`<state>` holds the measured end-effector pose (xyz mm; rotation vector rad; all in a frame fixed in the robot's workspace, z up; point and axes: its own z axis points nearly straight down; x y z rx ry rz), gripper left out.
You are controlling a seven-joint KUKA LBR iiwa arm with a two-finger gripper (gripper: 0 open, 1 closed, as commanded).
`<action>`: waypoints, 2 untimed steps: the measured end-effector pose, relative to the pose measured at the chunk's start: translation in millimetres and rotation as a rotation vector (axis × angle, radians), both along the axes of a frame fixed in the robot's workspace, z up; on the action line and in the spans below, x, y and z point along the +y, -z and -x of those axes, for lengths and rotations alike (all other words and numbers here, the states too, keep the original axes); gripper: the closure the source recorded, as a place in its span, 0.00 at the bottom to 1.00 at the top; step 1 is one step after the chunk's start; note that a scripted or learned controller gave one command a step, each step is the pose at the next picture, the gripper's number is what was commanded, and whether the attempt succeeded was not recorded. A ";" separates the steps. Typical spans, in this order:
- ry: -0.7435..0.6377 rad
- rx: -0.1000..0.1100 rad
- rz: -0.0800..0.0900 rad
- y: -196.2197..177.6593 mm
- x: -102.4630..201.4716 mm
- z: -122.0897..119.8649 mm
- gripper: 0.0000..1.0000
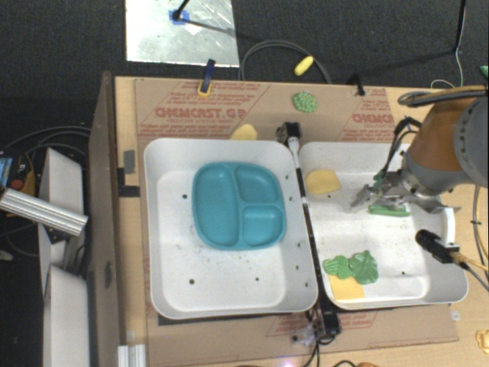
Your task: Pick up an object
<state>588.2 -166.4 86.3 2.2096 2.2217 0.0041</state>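
Observation:
My gripper is low in the right bin, near its back middle, at the end of the grey arm with the orange band. A flat green piece lies right under and beside it. A yellow lump sits to the gripper's left, close to the bin's left wall. Green leafy pieces and a flat yellow slice lie at the front left of this bin. I see nothing lifted off the bin floor.
The left bin holds a teal divided plate. On the cardboard behind the bins lie a green knobbly piece and a yellow piece. A black part reaches into the right bin's right side.

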 end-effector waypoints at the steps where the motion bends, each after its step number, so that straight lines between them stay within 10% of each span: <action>1: 0.006 0.002 -0.001 0.5 -42.3 -20.6 0.00; 2: 0.003 0.001 -0.002 -10.5 -40.2 -21.0 1.00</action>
